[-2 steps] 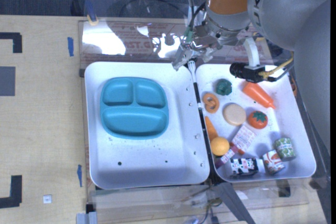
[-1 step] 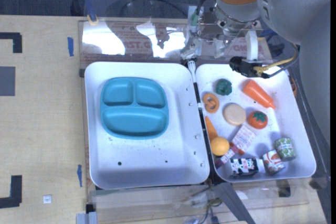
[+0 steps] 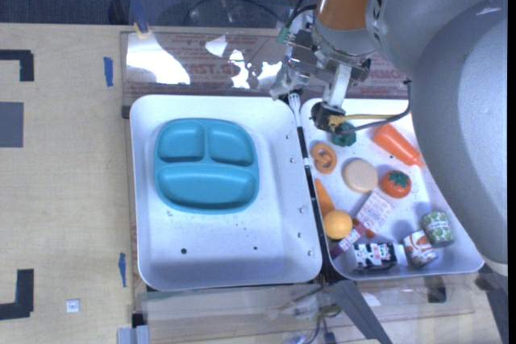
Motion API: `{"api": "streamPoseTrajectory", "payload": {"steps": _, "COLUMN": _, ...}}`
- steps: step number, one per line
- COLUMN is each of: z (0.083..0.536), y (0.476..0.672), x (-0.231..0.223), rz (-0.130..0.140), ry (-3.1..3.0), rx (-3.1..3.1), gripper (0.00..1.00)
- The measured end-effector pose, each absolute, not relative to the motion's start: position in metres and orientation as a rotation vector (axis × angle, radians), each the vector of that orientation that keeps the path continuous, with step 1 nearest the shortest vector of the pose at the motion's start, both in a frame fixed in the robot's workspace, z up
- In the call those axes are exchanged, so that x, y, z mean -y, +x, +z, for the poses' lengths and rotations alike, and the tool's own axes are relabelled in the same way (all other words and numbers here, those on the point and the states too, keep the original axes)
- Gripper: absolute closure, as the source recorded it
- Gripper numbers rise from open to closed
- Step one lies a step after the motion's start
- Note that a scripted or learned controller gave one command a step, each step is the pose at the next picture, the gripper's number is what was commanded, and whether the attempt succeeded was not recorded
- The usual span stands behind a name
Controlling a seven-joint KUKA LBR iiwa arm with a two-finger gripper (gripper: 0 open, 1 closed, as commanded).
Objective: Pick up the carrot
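The carrot [image 3: 396, 143] is an orange cone lying at the back of the right bin [image 3: 463, 258], close to the arm's grey body. It lies free, with nothing gripping it. My gripper [image 3: 293, 97] hangs over the back end of the divider between the two bins, well left of the carrot and slightly behind it. The wrist above hides how its jaws stand.
The left bin [image 3: 234, 254] holds a blue divided plate [image 3: 207, 165]. Crowded into the right bin are an orange ring [image 3: 324, 158], a beige disc [image 3: 359, 174], a tomato [image 3: 396, 184], a slim orange piece [image 3: 322, 194], a yellow-orange fruit [image 3: 338, 224], a packet [image 3: 374, 211], a small carton [image 3: 373, 254] and two cans [image 3: 427, 238].
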State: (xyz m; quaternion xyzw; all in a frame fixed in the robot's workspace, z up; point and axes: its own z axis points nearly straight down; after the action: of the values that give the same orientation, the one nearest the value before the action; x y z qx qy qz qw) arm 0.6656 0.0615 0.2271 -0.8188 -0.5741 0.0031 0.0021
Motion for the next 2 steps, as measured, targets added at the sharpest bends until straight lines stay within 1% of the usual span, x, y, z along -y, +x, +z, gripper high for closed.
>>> {"api": "streamPoseTrajectory", "payload": {"steps": 1, "z": 0.267, "y": 0.667, "x": -0.040, "rz": -0.005, "ry": -2.840, "rx": 1.347, "gripper": 0.00}}
{"api": "streamPoseTrajectory", "payload": {"steps": 2, "z": 0.257, "y": 0.663, "x": -0.014, "rz": -0.003, "ry": -3.114, "rx": 0.419, "gripper": 0.00}}
